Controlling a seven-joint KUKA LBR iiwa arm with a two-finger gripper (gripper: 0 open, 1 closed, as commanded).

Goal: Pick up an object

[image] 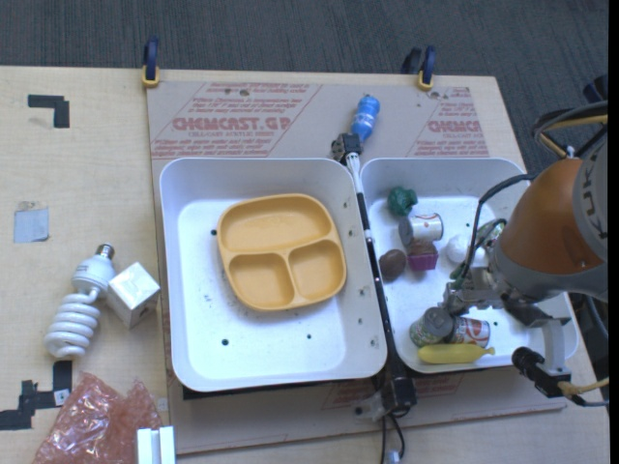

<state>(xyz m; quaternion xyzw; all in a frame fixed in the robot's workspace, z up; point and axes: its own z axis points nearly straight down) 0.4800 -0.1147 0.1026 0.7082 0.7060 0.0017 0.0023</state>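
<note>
Arm bent low over the right bin (503, 174)
Gripper (440, 319) above a grey-green object (428, 329), near corner; its grip unclear

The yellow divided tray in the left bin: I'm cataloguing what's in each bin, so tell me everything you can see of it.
The yellow tray is a rounded-rectangle plate that looks like matte plastic, with a raised rim and three compartments: one long one along the far side and two smaller ones nearer the camera. It lies flat and right side up on the floor of the left bin, slightly rotated, roughly central. Its compartments hold nothing, and nothing but the bin floor touches it.
</note>
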